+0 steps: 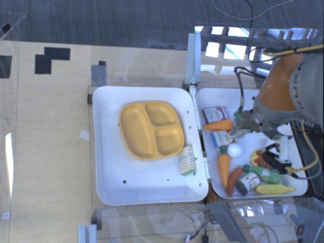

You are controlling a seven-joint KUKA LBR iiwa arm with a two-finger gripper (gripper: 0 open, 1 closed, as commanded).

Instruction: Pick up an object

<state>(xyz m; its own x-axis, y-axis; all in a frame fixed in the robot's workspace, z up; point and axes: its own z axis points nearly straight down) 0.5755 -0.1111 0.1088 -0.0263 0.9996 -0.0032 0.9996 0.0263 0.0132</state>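
Gripper (242, 126) hovers low in the right bin (302, 189), just beside the upper carrot (217, 126) and above the white ball (234, 150), seemingly lining up a pick from the toy-food pile, its fingers' state impossible to tell.

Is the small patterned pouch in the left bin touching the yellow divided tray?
Touching. In the camera view the patterned pouch lies against the lower right corner of the yellow tray, with no white bin floor showing between them.
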